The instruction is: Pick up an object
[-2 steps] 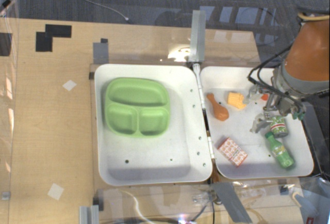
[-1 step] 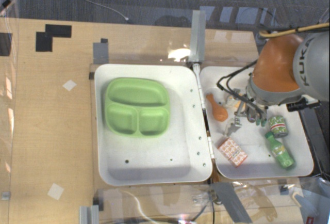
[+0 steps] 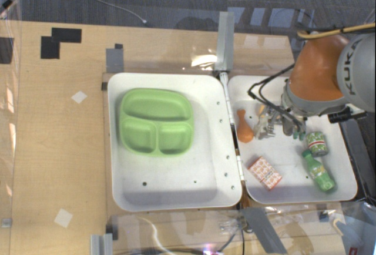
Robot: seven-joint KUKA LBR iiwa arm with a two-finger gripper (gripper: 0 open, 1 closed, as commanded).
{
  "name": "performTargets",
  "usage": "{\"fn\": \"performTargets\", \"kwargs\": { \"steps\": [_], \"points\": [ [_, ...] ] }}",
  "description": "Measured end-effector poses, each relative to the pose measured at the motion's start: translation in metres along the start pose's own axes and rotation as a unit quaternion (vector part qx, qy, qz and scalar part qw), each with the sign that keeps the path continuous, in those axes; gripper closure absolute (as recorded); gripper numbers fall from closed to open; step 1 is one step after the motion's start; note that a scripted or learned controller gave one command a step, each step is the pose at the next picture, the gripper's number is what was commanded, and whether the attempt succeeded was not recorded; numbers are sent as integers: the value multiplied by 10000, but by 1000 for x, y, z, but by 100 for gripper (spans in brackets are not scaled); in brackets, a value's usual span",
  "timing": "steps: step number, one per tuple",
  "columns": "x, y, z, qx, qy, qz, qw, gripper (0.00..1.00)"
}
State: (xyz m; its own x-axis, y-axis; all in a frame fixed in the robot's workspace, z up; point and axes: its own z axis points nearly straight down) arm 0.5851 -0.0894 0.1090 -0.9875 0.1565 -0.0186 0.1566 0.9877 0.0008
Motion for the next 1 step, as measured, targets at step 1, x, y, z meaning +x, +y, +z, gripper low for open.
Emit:
{"fn": "performTargets", "kwargs": {
  "steps": [1],
  "points": [
    [18,73,-79,-6,45,1931,9812,100]
  ]
}}
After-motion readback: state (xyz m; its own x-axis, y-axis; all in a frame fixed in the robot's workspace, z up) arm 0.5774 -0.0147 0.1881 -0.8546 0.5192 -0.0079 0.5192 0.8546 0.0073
